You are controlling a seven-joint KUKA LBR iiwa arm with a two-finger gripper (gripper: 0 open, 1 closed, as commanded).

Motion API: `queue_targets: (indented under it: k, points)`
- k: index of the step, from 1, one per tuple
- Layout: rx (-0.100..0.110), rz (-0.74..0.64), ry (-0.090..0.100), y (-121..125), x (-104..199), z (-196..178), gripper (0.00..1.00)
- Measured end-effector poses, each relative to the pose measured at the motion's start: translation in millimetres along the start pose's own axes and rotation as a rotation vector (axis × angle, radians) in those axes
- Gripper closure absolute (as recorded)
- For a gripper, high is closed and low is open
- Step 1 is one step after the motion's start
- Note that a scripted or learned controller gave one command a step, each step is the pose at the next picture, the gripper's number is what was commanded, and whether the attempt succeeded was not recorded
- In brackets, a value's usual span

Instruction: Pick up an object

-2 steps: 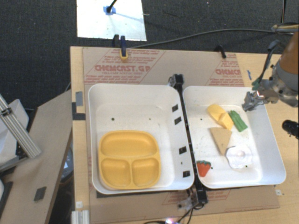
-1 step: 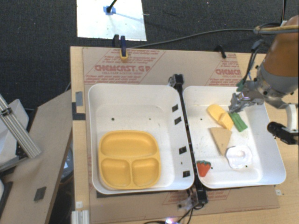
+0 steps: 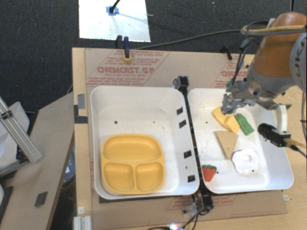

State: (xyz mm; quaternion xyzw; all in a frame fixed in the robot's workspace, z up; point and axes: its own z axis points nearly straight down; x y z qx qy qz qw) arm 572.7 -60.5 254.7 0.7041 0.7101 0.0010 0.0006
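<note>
Though we cannot tell whether our gripper (image 3: 232, 108) is open, it hangs over the yellow block's (image 3: 226, 120) upper end; the block's long axis runs down-right.

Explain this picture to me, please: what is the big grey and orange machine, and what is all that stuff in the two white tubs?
It is a robot arm reaching in from the right, photographed by one camera fixed above the bench and looking down at a slant. Its job is picking up an object. Its hand hangs over a yellow wedge in the right bin. Nearby lie a green strip, a tan wedge, a white round piece and a small red toy. The left bin has a yellow divided tray. I cannot see the hand holding anything.
</note>
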Motion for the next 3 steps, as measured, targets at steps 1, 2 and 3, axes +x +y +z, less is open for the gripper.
queue_targets:
  k: [1, 2, 3]
  points:
    - [0.000, 0.000, 0.000, -0.5, 51.4, -4.8, 1.00]
    - [0.002, -0.001, 0.001, 4.3, 104.4, 11.0, 1.00]
    - [0.002, -0.001, 0.001, -4.2, 159.5, 7.8, 1.00]
